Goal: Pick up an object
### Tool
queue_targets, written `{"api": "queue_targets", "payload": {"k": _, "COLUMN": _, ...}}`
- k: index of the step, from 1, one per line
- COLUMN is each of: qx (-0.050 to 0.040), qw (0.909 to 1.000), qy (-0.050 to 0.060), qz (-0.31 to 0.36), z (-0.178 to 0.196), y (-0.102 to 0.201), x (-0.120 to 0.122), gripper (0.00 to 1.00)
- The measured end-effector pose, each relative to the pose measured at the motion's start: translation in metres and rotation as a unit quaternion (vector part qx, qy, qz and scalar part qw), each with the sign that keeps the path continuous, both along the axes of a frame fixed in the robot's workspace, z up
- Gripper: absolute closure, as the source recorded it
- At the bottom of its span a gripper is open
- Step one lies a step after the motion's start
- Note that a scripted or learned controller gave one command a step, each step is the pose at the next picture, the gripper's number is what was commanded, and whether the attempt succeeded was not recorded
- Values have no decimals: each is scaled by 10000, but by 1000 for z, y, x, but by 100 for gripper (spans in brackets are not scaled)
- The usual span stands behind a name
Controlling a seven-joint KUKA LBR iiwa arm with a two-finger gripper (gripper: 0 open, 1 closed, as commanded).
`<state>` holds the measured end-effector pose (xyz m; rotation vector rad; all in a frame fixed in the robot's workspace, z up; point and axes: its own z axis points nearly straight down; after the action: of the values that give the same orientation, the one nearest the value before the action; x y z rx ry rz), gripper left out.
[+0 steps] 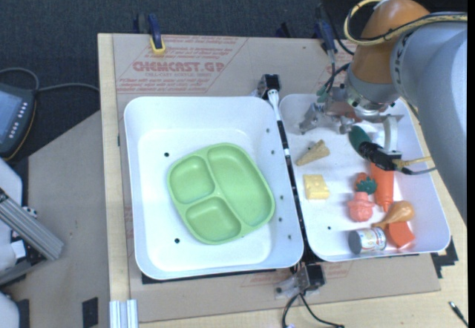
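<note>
The small can (368, 240) is lying nearest you; your claw (335, 116) is hovering over the right bin's (438, 234) far corner, grip unreadable.

The grey arm reaches in from the right, hand (335, 113) lowered (orange band above), seemingly empty.

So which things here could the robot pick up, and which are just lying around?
Could be picked up, right bin: cheese wedge, yellow block, carrot, pink toy, can, with the gripper above.

Just lying about: green divided plate in left bin, blue clamp.
</note>
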<state>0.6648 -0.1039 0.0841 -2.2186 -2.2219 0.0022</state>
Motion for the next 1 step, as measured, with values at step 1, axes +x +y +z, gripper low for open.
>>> {"api": "queue_targets", "payload": {"k": 1, "qx": -2, "qw": 10000, "qy": -19, "qz": 2, "z": 12, "y": 0, "x": 1, "gripper": 100}}
